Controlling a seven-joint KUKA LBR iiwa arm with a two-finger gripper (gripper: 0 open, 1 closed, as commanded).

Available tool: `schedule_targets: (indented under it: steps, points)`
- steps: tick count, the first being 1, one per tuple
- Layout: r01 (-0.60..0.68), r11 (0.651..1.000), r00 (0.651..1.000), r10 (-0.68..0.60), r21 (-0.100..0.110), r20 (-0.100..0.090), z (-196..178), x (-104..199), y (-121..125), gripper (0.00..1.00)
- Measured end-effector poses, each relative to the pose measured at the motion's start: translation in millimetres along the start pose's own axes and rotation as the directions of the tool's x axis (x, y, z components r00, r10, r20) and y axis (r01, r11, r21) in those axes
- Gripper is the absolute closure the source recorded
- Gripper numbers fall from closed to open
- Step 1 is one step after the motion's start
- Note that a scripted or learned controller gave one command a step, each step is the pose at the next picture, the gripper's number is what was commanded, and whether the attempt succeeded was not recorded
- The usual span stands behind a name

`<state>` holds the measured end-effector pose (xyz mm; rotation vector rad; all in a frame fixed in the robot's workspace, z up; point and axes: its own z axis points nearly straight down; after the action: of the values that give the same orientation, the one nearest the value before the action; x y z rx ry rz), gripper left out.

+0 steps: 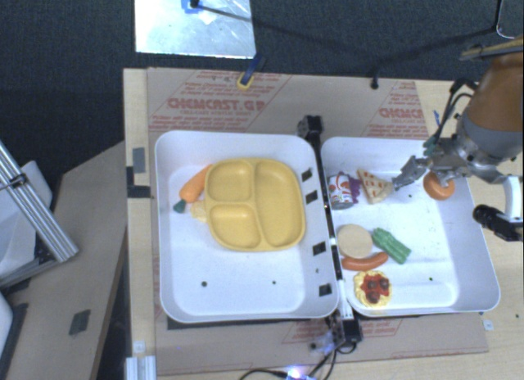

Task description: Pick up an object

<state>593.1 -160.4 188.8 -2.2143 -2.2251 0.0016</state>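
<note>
My gripper (412, 174) hangs over the upper part of the right bin (467, 288), reaching in from the right. It is just right of a pizza slice (375, 185). A round orange piece (440, 188) lies right beside it, partly under the wrist. Further left is a purple, white and red toy (342, 191). Lower in this bin lie a tan bun (355, 240), a green pickle (391, 245), a sausage (366, 262) and a small plate of spaghetti (372, 288).
The left bin (176, 288) holds a yellow divided plate (250, 205), with a carrot (193, 184) at its upper left corner. A black divider (323, 206) separates the bins. The lower right of the right bin is bare floor.
</note>
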Motion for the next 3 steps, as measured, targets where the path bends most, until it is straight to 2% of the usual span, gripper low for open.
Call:
schedule_targets:
  steps: [2,3]
  points:
    - [-0.002,1.000,1.000,0.002,0.001,0.000,98.5,5.9,6.6,0.00]
    - [-0.001,1.000,1.000,0.001,-0.007,0.002,84.4,5.1,8.7,1.00]
